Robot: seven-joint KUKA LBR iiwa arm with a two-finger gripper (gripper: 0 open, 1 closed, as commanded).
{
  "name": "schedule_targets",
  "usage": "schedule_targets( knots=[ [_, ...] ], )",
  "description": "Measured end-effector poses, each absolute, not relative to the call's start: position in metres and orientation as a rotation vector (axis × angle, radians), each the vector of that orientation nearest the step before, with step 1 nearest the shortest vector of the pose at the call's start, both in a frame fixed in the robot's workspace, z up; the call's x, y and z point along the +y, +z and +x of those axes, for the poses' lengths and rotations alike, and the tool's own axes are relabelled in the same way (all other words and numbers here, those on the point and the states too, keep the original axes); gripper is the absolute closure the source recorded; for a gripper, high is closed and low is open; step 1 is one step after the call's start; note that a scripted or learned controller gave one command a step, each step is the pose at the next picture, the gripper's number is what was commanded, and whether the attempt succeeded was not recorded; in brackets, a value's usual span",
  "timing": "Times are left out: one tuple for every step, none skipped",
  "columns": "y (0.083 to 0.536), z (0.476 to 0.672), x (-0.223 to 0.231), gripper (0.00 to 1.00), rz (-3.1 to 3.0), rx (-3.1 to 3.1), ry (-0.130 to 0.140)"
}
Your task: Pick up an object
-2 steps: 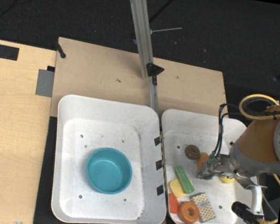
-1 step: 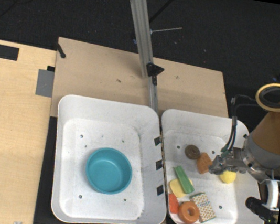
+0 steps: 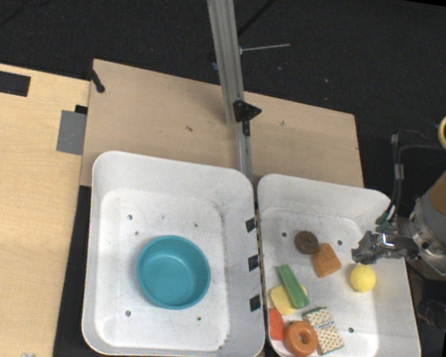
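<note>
Nearest, front corner of the right bin [image 3: 401, 330]: an orange ring [image 3: 300, 339] beside a checkered packet [image 3: 326, 331], w/ a red piece [image 3: 276, 323] just left of them. Behind those, a green stick [image 3: 293, 286] lies partly over a yellow block [image 3: 281, 299]. Left bin [image 3: 119, 190] holds a teal bowl [image 3: 174, 271] near its middle. Further back in the right bin: a yellow ball [image 3: 363, 278], an orange-brown block [image 3: 327, 261] and a dark brown round piece [image 3: 306, 242] just beside it. Gripper [image 3: 366, 248] hangs above the bin's right side, just behind the ball; nothing seen between its tips, and whether they're open or closed can't be told.
</note>
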State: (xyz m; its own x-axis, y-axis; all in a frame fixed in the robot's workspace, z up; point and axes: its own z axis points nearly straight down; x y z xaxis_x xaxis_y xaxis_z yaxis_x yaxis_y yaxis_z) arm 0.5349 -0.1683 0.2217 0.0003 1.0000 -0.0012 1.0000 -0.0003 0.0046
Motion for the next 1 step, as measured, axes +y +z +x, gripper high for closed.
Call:
schedule_targets(
  knots=[
    [0.2109,0.5349,-0.1682,1.00,2.222,2.222,-0.001]
  ],
)
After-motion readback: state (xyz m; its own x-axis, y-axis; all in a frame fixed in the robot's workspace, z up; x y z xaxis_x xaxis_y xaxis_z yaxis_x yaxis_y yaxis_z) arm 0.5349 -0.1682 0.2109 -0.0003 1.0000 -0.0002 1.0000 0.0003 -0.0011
